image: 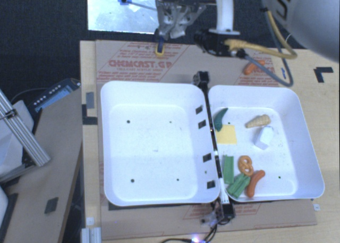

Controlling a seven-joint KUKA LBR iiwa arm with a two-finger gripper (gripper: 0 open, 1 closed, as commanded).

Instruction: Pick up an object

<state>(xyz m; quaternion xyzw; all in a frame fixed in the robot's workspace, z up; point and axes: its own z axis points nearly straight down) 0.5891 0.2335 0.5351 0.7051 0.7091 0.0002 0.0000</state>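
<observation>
My gripper [171, 28] hangs high at the top of the view, above the cardboard behind the left bin [114, 183]. Just under it, a small yellow piece [159, 51] shows over the cardboard, and I cannot tell whether it is held. The right bin [305, 146] holds several small items: a dark green curved piece [220, 117], a yellow square [227, 134], a tan cone [257, 121], a white block [263, 137], a pretzel [245, 164], an orange-red sausage [255, 182] and green strips [229, 168].
An orange piece [252, 68] lies on the cardboard behind the right bin, beside a yellow and grey cable [265, 50]. A black clip strip [210, 130] runs between the bins. A silver sheet [119, 2] lies at the back left.
</observation>
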